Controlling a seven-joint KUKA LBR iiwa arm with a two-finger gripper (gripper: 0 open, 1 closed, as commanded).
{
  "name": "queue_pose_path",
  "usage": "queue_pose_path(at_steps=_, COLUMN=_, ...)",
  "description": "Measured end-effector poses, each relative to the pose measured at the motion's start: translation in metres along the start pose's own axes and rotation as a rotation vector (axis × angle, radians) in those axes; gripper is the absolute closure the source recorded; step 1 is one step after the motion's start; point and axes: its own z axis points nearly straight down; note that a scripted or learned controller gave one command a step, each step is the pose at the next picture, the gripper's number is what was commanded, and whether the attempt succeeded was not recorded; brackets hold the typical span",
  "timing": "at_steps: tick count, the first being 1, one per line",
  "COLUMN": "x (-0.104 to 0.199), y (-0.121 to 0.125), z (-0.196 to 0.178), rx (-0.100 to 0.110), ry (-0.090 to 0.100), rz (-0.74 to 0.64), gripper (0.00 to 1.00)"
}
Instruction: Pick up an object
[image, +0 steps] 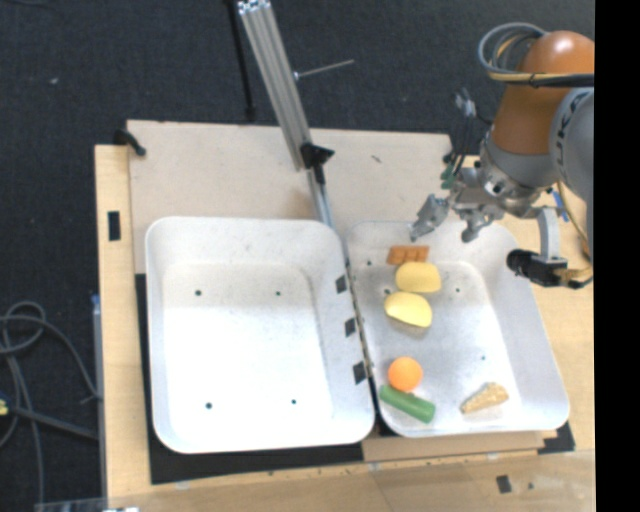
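Observation:
The right bin (520, 330) holds several small items: a brown-orange block (407, 255) at the back, a yellow piece (418, 277), a pale yellow piece (409, 309), an orange ball (404, 374), a green stick (407, 404) and a tan wedge (484, 398). My gripper (448, 222) hangs above the bin's back edge, to the right of the brown-orange block. Its fingers are spread open with nothing between them.
The left bin (250, 330) lies beside the right one. A slanted metal rail (285, 95) rises behind the bins. The arm with its orange band (535, 100) comes in from the upper right. Cables (30, 340) lie at the far left.

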Motion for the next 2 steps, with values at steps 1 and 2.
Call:
queue_pose_path(at_steps=1, x=0.005, y=-0.007, z=0.047, rx=0.001, ry=0.001, rz=0.002, gripper=0.0)
queue_pose_path(at_steps=2, x=0.01, y=-0.012, z=0.106, rx=0.001, ry=0.001, rz=0.004, gripper=0.0)
